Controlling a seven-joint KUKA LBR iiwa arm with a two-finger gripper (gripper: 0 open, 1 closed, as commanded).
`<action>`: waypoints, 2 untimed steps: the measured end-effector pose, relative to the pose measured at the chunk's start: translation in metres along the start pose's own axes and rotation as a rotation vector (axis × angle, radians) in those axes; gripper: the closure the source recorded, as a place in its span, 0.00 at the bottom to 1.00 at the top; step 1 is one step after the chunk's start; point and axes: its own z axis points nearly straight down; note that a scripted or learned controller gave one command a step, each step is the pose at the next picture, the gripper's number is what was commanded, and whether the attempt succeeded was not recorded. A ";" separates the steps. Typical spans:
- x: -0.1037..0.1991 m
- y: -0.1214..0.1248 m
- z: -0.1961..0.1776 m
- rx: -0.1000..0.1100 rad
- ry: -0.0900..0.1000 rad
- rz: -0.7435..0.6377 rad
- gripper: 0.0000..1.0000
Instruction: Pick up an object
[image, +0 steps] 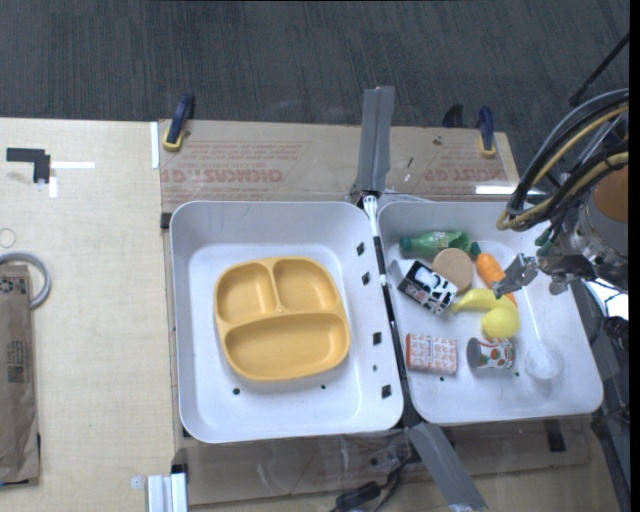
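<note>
The right bin (575, 395) holds several small objects. A green bottle (436, 241) lies at the back beside a tan disc (453, 267) and an orange carrot (489, 268). A black-and-white box (428, 287), a yellow banana (473, 299) and a lemon (500, 321) lie in the middle. A red-and-white packet (432, 354), a small printed cup (490, 355) and a clear item (543, 362) lie nearer the front. My gripper (537, 277) hangs over the bin's right half, just right of the carrot, open with nothing between its fingers.
The left bin (190, 330) holds a yellow divided plate (282, 318). A grey divider post (376, 130) rises between the bins at the back. Cables and the arm (585, 200) crowd the right edge. A brown bag (15, 370) lies on the bench far left.
</note>
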 end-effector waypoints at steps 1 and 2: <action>-0.053 0.030 0.114 0.000 0.009 -0.068 0.00; -0.053 0.068 0.122 -0.002 0.008 -0.160 0.00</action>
